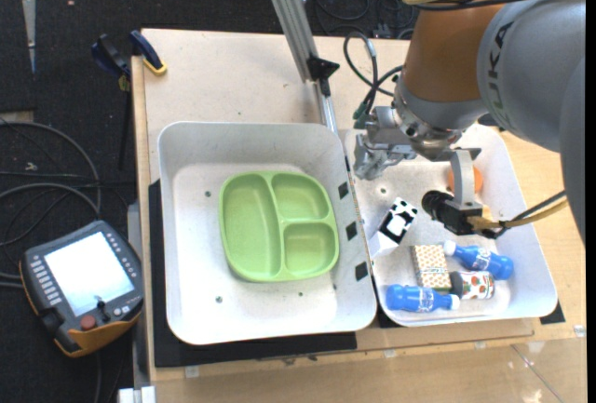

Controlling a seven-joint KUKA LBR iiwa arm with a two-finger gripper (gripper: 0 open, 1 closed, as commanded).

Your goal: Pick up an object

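My gripper (372,157) hangs over the far left corner of the right bin (527,206), close to the wall shared with the left bin. Nothing shows in it. Below it and to the right lies a black-and-white checkered block (399,221). Nearer the front sit a small patterned box (429,264), a blue bottle (418,299), a second blue bottle (485,261) and a small can with red dots (474,285). An orange object (478,179) peeks out from under the arm, mostly hidden.
The left bin (186,159) holds a green divided plate (278,225). A slanted metal pole (291,10) rises from between the bins. A teach pendant (82,285) lies on the floor at the left. The grey arm covers the right bin's far side.
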